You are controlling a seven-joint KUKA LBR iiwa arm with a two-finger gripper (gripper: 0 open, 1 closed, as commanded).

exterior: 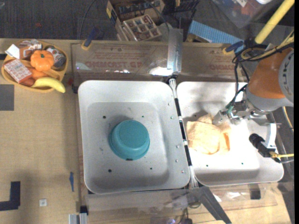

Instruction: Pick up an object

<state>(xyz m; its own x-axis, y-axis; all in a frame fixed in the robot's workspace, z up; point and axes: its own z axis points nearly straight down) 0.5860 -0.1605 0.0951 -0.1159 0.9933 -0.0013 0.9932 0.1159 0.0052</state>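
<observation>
Hovering at the upper edge of the cloth [204, 135] in the right bin [243, 168], the gripper [227, 114], whose opening I cannot tell, may pinch a loose fold that slips free.

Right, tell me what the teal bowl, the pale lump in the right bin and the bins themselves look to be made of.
Teal bowl: probably plastic, with even colour, a matte surface and a soft sheen, lying upside down.
Pale lump: looks like soft cloth or foam, being cream, rumpled and dull; hard to tell which.
Bins: likely moulded white plastic, with smooth walls, rounded corners and a faint gloss.
</observation>
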